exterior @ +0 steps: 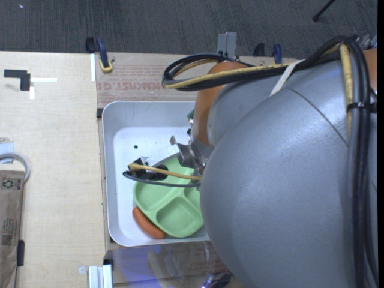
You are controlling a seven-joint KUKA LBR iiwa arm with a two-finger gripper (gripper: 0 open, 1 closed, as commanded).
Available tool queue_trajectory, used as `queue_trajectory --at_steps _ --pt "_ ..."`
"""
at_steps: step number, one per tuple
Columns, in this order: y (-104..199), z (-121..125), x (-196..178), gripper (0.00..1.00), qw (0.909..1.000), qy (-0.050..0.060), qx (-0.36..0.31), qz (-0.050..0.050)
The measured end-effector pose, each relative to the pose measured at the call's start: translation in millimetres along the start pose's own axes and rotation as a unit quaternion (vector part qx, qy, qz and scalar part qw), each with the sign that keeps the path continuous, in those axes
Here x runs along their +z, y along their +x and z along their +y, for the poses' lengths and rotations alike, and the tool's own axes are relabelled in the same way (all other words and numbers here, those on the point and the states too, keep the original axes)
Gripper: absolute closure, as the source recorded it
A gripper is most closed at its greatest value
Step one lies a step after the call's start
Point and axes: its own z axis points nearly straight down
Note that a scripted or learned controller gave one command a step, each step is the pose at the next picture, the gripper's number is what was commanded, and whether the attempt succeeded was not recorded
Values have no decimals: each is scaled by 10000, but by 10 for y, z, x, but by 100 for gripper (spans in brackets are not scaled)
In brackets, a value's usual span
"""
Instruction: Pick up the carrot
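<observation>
Carrot [148, 222] lies in the white bin's [129, 131] near left corner, against the green tray's [174, 212] edge. The gripper [183, 152] hangs over the tray's far side, apart from the carrot; whether it is parted or closed, I cannot tell.

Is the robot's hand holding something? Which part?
Cannot tell: the arm hides most of the hand. The carrot lies loose by the green tray, away from it.

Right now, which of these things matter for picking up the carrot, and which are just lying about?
For the job: long orange carrot, grey robot arm.
Just lying about: pale green divided plastic tray, shallow white bin holding both, brown paper package on the bench.
</observation>
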Motion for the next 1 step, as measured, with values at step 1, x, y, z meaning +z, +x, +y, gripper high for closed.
queue_trajectory --at_steps 1 --pt "167 917 -228 100 9995 -3 326 -3"
